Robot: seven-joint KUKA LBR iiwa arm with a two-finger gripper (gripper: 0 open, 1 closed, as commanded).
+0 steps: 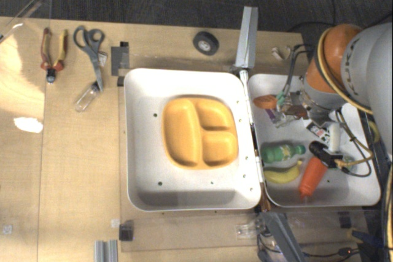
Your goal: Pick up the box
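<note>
Over the right bin (368, 196), the gripper (284, 112) hangs low (finger state impossible to tell). Nearby lies a green bottle (281, 152), label unreadable.

The right bin (368, 196) was crowded; the arm (362, 64) covered its upper right part, the gripper (287, 108) hung low near its upper left corner, and a green bottle (282, 152), a banana (282, 175) and an orange carrot-like piece (311, 175) lay close together along its front; the left bin (144, 132) offered open white floor around a yellow divided tray (199, 131) at its middle.
</note>
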